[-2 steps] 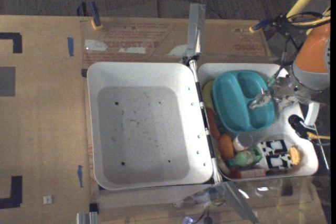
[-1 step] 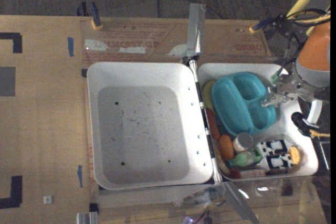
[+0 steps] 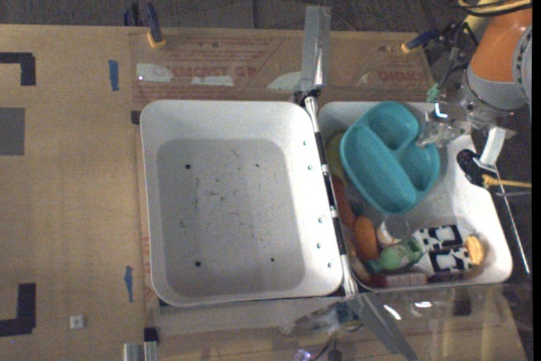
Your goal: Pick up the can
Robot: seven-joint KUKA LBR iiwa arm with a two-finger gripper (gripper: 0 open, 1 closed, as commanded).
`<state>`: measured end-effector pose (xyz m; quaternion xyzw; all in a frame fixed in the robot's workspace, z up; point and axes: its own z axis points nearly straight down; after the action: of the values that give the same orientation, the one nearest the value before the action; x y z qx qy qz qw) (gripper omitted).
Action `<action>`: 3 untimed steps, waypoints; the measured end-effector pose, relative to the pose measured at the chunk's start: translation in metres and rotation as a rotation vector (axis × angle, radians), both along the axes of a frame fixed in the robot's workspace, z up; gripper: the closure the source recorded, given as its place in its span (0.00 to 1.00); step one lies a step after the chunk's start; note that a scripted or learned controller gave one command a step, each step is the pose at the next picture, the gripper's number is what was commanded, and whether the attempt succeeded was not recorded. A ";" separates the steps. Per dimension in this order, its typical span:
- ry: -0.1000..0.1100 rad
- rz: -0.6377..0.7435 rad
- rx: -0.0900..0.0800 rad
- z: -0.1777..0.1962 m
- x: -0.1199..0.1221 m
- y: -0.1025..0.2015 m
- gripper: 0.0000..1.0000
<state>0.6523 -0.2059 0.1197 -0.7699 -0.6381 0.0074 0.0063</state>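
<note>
The can (image 3: 394, 230) stands in the right bin (image 3: 500, 254), wedged between the teal divided tray (image 3: 389, 156) above it and the black-and-white carton (image 3: 444, 248) beside it. The gripper (image 3: 439, 127) hovers at the tray's right edge; its state cannot be told. Risk: descending fingers may strike the overlapping tray or adjacent clutter, deflecting the can.

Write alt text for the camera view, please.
A grey arm with an orange band reaches into the right white bin, beside a teal divided plastic tray over small cluttered items. The left white bin sits alongside.
</note>
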 end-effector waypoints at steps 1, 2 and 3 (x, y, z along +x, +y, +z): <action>0.002 -0.111 -0.001 0.065 0.005 0.000 1.00; 0.015 -0.107 -0.003 0.069 0.003 0.001 1.00; 0.002 -0.108 -0.003 0.075 0.006 0.001 0.00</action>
<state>0.6583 -0.2047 0.1947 -0.8031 -0.5957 0.0089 0.0064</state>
